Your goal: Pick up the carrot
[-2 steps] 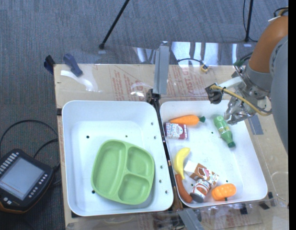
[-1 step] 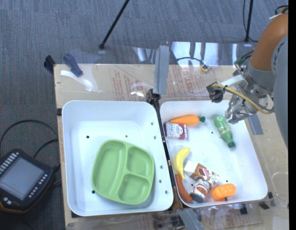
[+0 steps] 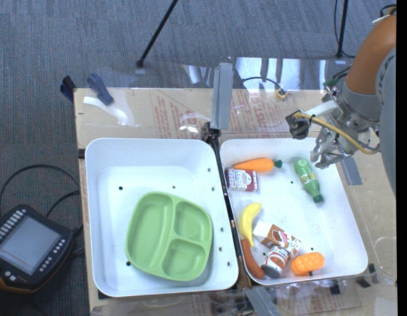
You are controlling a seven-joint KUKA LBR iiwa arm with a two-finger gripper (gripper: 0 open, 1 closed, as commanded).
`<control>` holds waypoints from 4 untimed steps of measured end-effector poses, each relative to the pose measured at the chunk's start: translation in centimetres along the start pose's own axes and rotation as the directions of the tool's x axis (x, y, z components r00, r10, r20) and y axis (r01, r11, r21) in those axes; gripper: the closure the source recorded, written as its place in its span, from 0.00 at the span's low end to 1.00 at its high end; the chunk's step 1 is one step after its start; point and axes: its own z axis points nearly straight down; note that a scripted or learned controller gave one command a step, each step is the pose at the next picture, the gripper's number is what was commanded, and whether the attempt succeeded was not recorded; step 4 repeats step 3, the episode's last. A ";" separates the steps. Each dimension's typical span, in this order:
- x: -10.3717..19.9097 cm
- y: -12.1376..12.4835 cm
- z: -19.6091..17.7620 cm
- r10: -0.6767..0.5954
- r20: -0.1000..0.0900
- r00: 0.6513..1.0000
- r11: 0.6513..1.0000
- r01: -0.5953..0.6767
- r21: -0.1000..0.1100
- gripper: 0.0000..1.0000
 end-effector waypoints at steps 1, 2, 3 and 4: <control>0.0 0.0 -0.8 -0.007 0.003 1.000 1.000 0.007 0.002 1.00; 1.3 -1.1 0.8 0.038 -0.021 0.999 0.999 -0.038 -0.011 1.00; 1.2 -0.9 0.0 0.042 -0.018 0.999 0.999 -0.042 -0.008 1.00; 1.2 -0.9 0.0 0.042 -0.018 0.999 0.999 -0.042 -0.008 1.00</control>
